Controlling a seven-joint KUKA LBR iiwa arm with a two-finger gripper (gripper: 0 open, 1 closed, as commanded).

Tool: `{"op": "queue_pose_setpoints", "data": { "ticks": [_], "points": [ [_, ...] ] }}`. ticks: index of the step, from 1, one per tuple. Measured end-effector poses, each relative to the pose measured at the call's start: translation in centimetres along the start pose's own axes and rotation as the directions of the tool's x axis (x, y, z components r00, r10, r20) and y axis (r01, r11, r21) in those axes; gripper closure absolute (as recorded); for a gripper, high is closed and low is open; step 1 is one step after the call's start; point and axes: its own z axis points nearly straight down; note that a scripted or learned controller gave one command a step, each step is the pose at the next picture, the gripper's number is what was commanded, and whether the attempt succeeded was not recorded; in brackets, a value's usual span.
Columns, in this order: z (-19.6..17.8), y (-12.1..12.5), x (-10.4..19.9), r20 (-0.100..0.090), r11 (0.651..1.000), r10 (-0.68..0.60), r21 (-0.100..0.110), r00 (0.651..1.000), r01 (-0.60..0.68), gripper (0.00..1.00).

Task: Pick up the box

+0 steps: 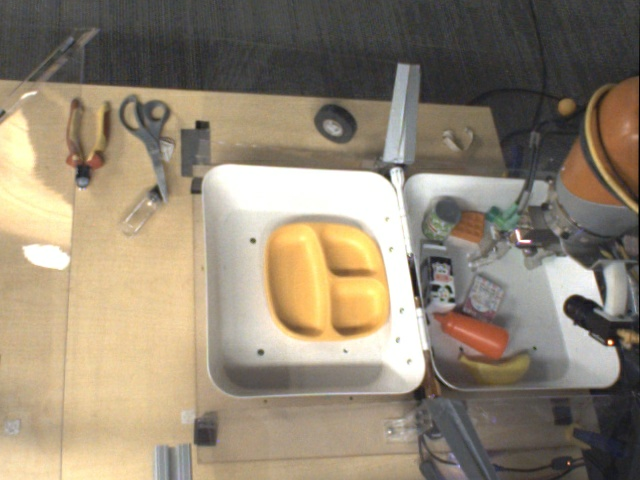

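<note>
A small white and black box point(440, 281) lies at the left side of the right bin point(565, 343), close to the wall between the bins. My gripper point(498, 249) hangs over the upper middle of that bin, to the right of the box and a little above it, apart from it. The grey arm with its orange band point(605, 153) comes in from the right. A green piece point(505, 214) sits by the wrist. Nothing shows in the gripper.
The right bin also holds a can point(441, 218), a small orange pack point(467, 228), a pale packet point(487, 295), a red-orange cylinder point(472, 334) and a banana point(494, 368). A yellow divided tray point(327, 278) sits in the left bin point(228, 268). Scissors point(150, 138), pliers point(85, 138) and a tape roll point(336, 123) lie on the bench.
</note>
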Motion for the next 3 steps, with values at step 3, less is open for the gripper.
{"op": "queue_pose_setpoints", "data": {
  "ticks": [3],
  "points": [
    [10.4,0.3,-0.9,0.022,0.985,-0.16,-0.068,0.987,0.161,0.0]
  ]
}}
